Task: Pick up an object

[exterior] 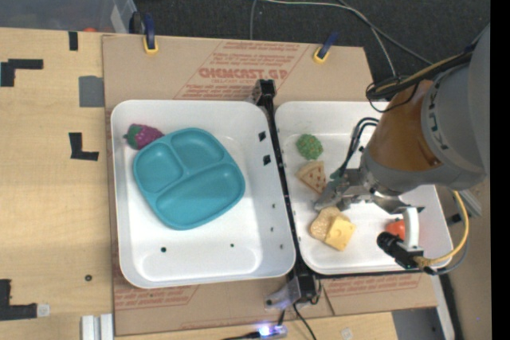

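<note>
At lower right I see a cheese block in the right bin, the gripper just above it with its spread impossible to tell, then a wedge and green lump beyond.

Two bins of smooth, glossy white plastic on a matt brown cardboard sheet printed in red. Teal divided plate in the left bin, smooth plastic with a soft sheen. Purple berry toy at the plate's upper-left corner, bumpy. Green lump in the right bin, rough. Yellow cheese-like blocks, matt, pitted. Arm's shell smooth grey with an orange band of satin finish. Pale wood-look benchtop.
</note>
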Robot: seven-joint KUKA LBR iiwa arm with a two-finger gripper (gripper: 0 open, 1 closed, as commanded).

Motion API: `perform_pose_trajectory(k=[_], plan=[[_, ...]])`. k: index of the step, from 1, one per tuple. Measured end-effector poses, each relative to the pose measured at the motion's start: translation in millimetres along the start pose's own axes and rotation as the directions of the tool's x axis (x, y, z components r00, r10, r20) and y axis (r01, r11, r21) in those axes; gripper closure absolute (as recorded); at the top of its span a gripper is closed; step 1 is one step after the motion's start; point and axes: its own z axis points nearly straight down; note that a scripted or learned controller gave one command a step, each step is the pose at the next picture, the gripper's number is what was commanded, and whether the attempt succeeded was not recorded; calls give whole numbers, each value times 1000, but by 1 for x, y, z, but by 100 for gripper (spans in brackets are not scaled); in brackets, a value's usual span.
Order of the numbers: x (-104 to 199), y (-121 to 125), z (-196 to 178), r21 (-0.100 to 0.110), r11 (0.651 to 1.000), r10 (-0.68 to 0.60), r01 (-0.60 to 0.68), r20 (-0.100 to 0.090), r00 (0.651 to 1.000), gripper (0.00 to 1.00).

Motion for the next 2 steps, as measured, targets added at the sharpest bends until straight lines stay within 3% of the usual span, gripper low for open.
perform_pose_trajectory(k=[2], plan=[[-7,-5,-90,1,1000,0,0,-2,1000,100]])
